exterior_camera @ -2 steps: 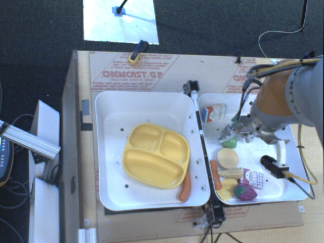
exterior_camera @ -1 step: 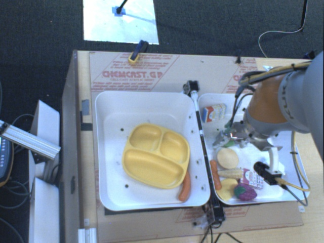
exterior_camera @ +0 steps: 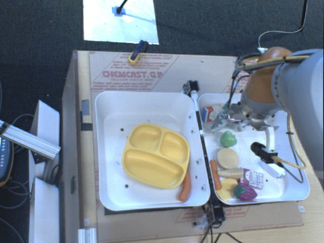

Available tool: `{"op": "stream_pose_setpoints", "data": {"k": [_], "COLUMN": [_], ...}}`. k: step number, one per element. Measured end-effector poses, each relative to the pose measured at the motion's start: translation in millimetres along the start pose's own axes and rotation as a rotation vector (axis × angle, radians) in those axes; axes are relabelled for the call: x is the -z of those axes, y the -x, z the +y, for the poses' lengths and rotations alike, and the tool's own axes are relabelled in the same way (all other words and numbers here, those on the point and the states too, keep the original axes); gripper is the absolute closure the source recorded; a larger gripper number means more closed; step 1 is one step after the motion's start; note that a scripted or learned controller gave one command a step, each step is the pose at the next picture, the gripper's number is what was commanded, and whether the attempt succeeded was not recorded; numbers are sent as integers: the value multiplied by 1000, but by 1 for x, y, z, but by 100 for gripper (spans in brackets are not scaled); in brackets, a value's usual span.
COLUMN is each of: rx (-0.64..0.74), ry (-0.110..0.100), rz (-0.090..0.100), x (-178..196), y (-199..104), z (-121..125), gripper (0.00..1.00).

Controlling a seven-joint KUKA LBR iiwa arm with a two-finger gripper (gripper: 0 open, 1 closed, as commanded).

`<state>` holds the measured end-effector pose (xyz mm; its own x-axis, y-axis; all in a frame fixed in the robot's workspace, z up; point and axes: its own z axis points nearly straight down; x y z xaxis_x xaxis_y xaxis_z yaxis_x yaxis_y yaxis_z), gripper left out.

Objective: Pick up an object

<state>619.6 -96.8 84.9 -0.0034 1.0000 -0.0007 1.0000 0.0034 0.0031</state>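
Reach step: my gripper hovers over the right bin.
I cannot tell its grip state; next I descend onto the green toy.

Two white bins, one yellow tray, two sausages, one green toy

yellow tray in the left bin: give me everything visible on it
The yellow tray is a rounded, plastic-looking plate with three compartments: two small ones at the far side, one long one nearer the camera. It lies flat, right side up, turned at a slant, about mid-floor in the left bin. Nothing sits in it. An orange sausage-shaped toy lies against its near right corner.
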Motion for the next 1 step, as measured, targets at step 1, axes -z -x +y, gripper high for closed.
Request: {"op": "stream_pose_setpoints", "data": {"k": [1], "rx": [-2], "ry": [-2], "rz": [0], "x": [0], "y": [4], "z": [-43], "gripper": [0]}}
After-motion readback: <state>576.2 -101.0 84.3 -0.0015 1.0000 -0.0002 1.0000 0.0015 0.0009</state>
